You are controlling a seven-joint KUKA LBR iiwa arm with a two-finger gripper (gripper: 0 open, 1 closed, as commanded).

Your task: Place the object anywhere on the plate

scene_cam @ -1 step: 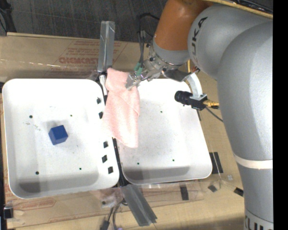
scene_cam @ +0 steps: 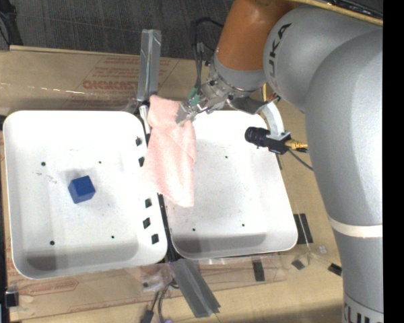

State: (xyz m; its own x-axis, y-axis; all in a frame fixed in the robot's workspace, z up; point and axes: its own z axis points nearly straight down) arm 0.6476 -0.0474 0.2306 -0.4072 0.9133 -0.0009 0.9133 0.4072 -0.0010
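A pink cloth (scene_cam: 172, 157) hangs over the divide between the two bins, its lower end reaching into the left edge of the right bin (scene_cam: 256, 200). My gripper (scene_cam: 188, 109) is at the cloth's upper right corner, near the back rim of the right bin, and its fingers are pinched on the fabric there. The cloth is bunched up at that corner and drapes down from it. A small blue cube (scene_cam: 81, 188) lies apart in the left bin (scene_cam: 27, 247), near its middle.
The grey arm with its orange band (scene_cam: 246, 29) covers the back right of the bench. A black cylindrical fitting (scene_cam: 264, 138) sticks out below the wrist over the right bin. A grey upright bar (scene_cam: 148, 66) stands behind the divide.
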